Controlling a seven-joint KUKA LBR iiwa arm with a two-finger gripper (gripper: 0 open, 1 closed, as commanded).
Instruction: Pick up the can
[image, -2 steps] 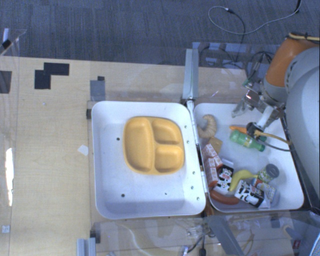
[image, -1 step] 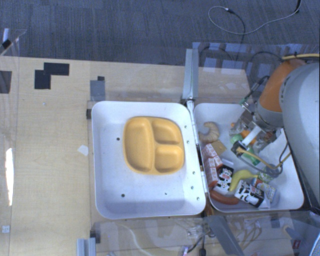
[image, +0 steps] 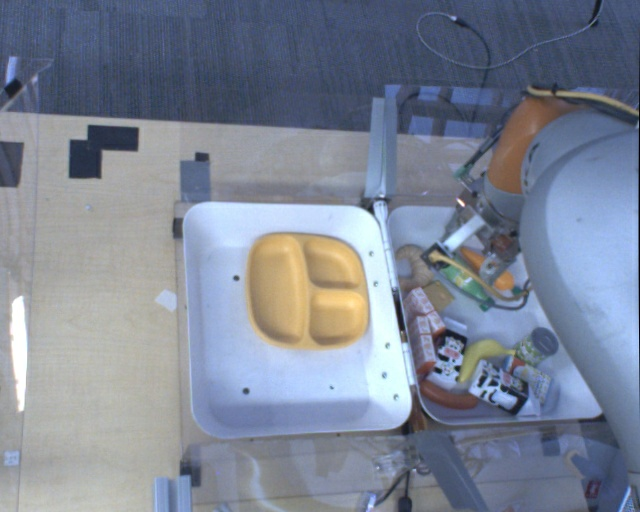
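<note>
While the can (image: 541, 345) stands upright near the right bin's (image: 575, 400) right-hand wall, beside a banana (image: 480, 353), the gripper (image: 478, 243) hangs over the bin's far half above a green packet (image: 465, 280), well apart from it. Whether its fingers are spread or closed I cannot tell; it seems to hold nothing.

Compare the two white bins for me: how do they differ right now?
The left bin holds a single yellow divided tray lying flat near its middle; the right bin is crowded with many small items, including a can and a banana. The arm reaches over the right bin, while nothing hangs over the left bin. Both are shallow, white, and sit side by side.
</note>
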